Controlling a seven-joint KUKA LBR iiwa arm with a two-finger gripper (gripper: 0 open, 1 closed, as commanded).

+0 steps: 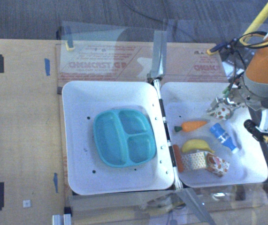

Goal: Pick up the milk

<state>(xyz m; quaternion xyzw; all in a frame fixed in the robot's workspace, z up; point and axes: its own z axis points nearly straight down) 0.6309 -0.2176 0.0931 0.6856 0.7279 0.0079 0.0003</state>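
Observation:
The milk (219, 111) appears to be the small white carton with coloured spots, lying tilted near the far right of the right bin (190, 95). My gripper (228, 101) hangs right over its upper right end, at the tip of the grey arm with the orange band (264, 69). From this angle I cannot tell whether it touches the carton.
In the same bin lie an orange carrot (193, 125), a blue bottle (224, 137), a yellow banana (195, 146) and two small patterned cartons (206, 161) at the front. A teal divided plate (124, 137) sits in the left bin (77, 107). Cables (239, 43) run behind the arm.

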